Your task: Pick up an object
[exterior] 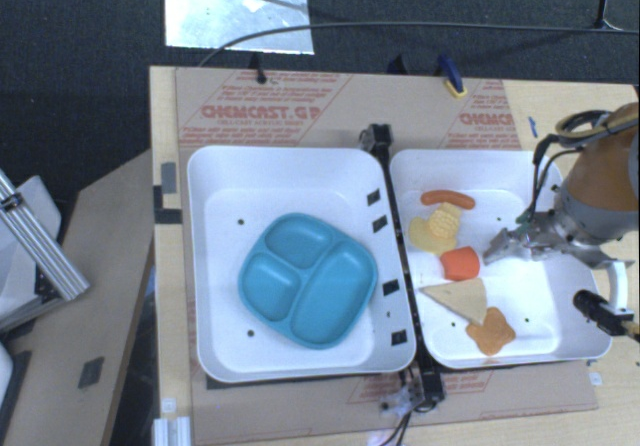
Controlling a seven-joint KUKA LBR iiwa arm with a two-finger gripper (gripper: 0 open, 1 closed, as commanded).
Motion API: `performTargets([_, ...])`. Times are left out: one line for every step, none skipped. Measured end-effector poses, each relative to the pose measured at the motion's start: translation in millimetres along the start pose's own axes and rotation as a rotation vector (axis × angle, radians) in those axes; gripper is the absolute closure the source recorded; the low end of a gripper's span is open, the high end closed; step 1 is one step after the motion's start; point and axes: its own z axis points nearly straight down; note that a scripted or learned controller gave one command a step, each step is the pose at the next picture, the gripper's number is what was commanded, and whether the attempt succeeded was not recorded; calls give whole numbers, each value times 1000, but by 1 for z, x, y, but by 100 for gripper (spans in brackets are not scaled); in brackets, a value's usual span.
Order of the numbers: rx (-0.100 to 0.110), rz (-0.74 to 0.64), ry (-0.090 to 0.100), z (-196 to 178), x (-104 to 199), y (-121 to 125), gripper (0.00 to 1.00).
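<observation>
Reaching in from the right, the jaws, whose opening I cannot tell, hover in the right bin just right of the orange-red piece, apparently holding nothing.

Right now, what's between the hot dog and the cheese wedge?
In the camera view, the corn and the orange cup lie between the hot dog and the cheese wedge, in the right bin.
</observation>
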Motion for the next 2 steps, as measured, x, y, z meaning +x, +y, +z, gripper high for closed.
performTargets([-2,1,-1,11,0,1,0])
performTargets([-6,1,-2,-1,0,2,100])
